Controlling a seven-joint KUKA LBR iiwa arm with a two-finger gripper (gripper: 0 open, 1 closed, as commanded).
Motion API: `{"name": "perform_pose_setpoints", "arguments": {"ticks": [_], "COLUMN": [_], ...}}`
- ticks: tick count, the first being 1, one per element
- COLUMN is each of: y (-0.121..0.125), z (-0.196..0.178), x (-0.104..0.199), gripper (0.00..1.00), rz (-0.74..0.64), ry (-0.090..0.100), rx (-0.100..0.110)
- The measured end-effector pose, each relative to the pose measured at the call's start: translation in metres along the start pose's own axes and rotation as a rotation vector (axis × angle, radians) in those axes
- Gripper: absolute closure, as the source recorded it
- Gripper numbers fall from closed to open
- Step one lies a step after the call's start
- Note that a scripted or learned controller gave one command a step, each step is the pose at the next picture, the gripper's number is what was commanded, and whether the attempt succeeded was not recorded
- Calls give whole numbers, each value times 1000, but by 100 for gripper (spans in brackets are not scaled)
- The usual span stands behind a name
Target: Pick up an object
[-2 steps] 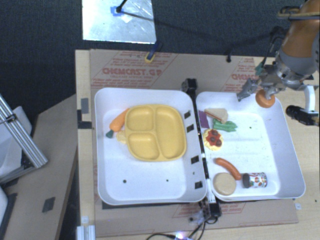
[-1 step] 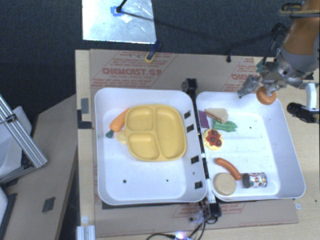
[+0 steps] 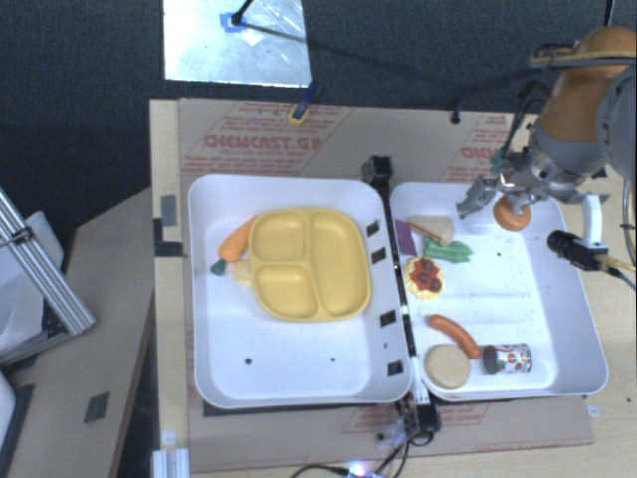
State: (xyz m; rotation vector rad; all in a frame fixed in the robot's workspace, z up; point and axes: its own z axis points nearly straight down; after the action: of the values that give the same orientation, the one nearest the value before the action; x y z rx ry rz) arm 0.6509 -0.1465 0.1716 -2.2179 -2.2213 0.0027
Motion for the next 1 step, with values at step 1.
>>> {"name": "perform_pose_setpoints", "arguments": {"ticks": [1], "y": [-6], "z": [44], "x": [3], "gripper": [0], "rz": [0], "ry": [0], "rx": [-1]}}
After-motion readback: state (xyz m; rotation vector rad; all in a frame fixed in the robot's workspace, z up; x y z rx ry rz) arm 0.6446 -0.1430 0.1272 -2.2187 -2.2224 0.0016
